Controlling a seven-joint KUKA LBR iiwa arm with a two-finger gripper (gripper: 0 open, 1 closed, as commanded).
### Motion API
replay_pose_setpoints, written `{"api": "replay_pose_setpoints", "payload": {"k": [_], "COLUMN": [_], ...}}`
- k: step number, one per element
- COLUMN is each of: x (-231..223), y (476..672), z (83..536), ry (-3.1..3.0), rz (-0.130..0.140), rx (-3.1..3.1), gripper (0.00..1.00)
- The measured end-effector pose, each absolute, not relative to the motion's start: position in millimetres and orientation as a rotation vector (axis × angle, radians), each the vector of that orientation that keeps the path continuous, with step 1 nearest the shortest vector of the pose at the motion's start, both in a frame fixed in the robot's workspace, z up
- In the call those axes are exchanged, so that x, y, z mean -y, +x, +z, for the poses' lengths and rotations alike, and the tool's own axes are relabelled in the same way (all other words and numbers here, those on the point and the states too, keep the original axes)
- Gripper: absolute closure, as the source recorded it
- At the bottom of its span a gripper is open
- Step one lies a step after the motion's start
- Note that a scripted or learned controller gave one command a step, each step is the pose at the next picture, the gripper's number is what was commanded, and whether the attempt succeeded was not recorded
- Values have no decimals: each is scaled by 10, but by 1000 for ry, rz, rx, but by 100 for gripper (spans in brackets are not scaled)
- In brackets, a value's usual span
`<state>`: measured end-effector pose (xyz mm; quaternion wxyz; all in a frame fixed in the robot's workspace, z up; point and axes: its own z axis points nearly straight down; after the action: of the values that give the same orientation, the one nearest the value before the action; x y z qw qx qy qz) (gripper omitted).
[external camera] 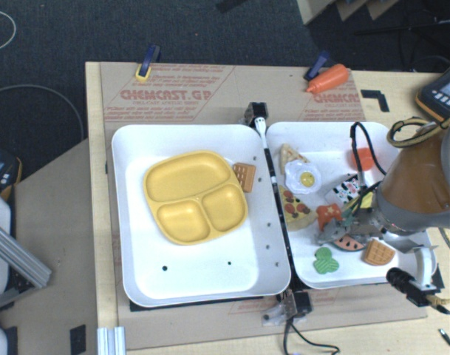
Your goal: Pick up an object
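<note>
The right bin (322, 132) holds several toy foods: a fried egg (304, 177), a pizza slice (297, 207), a red piece (328, 214), a watermelon slice (349, 242), a green piece (326, 261), a round waffle cookie (377, 253), a black-and-white item (346, 188) and an orange block (363, 159). My gripper (341, 229) reaches down from the right into this bin, low among the red piece and the watermelon slice. The arm's orange band (417, 183) hides the bin's right side.
The left bin (123, 198) carries a yellow divided plate (195, 198) and a small waffle square (244, 176) by the divider. A black cable (355, 135) loops over the right bin. Clamps (328, 78) (145, 63) sit at the bench's back edge.
</note>
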<state>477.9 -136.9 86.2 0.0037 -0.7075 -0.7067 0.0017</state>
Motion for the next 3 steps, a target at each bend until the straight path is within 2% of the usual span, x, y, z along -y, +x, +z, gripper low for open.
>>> {"api": "replay_pose_setpoints", "payload": {"k": [1,2,3], "x": [1365,1365,1365], "y": [4774,4779,4800], "z": [842,947,1369], "ry": [-2220,-2223,-2224], "rz": [2,-1,-3], "rx": [2217,2218,2226], "gripper": [0,100,100]}}
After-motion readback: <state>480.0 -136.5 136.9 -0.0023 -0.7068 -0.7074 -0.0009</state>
